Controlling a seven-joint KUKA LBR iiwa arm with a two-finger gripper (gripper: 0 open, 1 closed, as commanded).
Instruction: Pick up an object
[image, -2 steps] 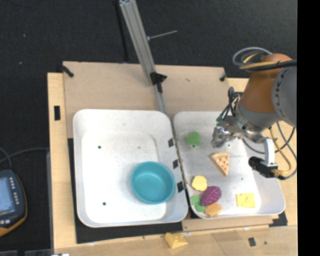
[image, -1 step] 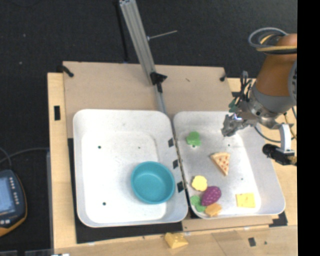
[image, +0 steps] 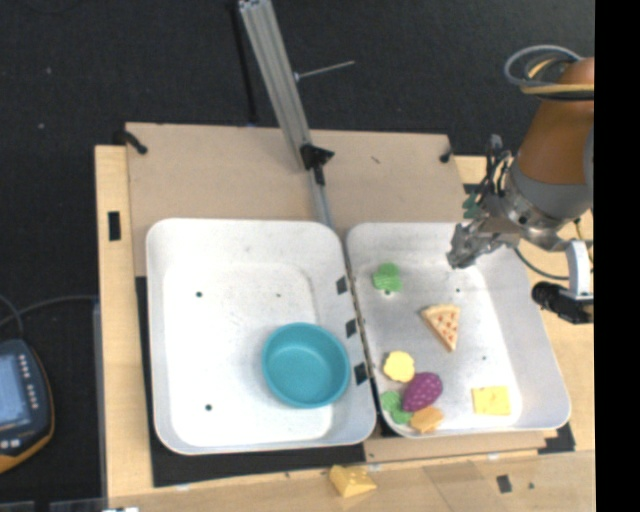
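The right bin (image: 520, 300) holds several toy foods: a green piece (image: 386, 278), a pizza wedge (image: 442, 325), a yellow piece (image: 399, 366), a purple grape bunch (image: 424, 387), an orange piece (image: 427, 419), a small green piece (image: 394, 405) and a yellow cheese square (image: 490, 400). My gripper (image: 461, 252) hangs over the bin's far right part, above and right of the pizza wedge. Nothing is visible between its fingers.
A teal bowl (image: 304, 364) sits in the left bin (image: 200, 300). A yellow wedge (image: 351, 481) lies on the bench in front of the bins. A metal pole (image: 285, 90) slants over the back. A handheld device (image: 20, 395) sits at far left.
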